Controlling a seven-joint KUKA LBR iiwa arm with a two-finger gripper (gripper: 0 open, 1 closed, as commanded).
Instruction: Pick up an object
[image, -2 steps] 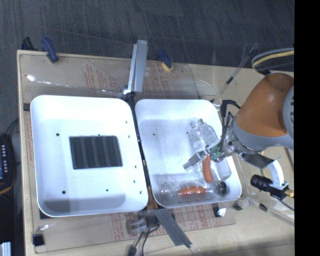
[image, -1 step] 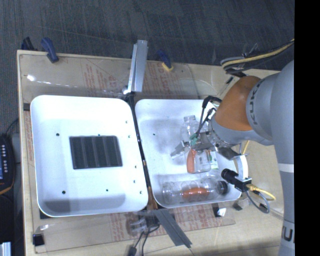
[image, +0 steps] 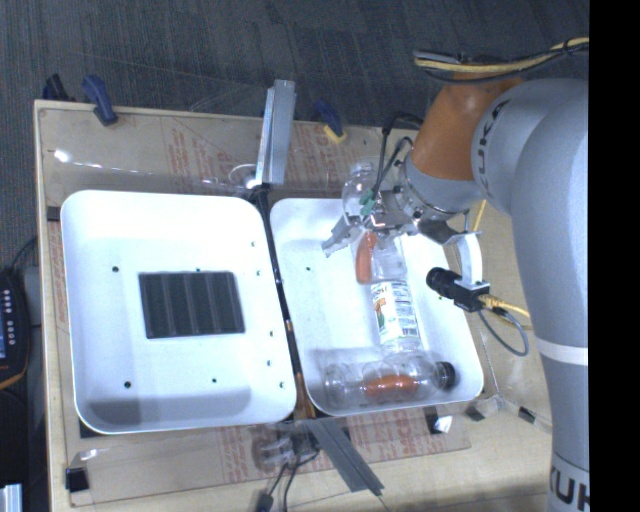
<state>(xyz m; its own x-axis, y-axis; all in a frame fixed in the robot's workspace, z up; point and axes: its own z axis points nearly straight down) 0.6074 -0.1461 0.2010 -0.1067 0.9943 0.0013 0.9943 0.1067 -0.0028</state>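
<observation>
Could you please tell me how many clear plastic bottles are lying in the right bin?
2. One bottle lies lengthwise in the middle of the right bin, just below the hand; the other bottle lies crosswise along its near wall.

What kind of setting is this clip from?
Likely a robotics lab grasping bench: a KUKA arm over two white bins, the right bin holding clear plastic bottles, with clamps on the board.

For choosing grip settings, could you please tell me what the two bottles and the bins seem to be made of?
The upright-lying clear bottle with a white label looks like thin glossy transparent plastic: the bin floor shows through it. The clear bottle lying along the near wall looks the same, with something orange inside. The two shallow white bins appear to be smooth moulded plastic, softly shiny.
</observation>
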